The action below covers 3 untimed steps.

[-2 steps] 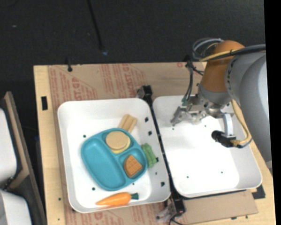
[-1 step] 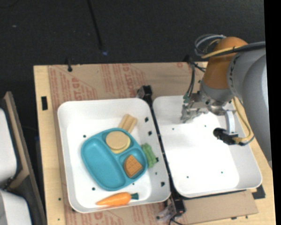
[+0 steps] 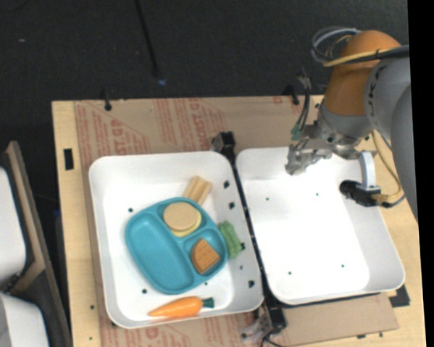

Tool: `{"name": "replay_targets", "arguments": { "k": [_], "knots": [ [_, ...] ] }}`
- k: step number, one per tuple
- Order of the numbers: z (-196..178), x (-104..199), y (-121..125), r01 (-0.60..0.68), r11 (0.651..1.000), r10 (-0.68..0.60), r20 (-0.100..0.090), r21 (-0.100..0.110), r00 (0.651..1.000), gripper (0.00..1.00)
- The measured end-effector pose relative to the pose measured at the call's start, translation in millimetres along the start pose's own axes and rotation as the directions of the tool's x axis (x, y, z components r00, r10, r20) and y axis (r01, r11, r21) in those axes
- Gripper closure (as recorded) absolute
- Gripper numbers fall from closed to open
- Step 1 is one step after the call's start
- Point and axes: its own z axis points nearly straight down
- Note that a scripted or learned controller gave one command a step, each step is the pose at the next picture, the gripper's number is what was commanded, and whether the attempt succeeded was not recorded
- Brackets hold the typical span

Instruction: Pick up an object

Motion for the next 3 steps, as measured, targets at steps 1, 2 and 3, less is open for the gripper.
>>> {"name": "replay_targets", "arguments": {
  "k": [1,2,3],
  "knots": [
    [-46,6,-2,0.0,1.0,0.0,0.0,0.001,1.0,1.0],
    [-108,9,-4,0.0,1.0,0.0,0.0,-0.001,1.0,1.0],
    [-103,68,-15,0.003,1.0,-0.003,-0.002,0.005,1.0,1.0]
  ]
}}
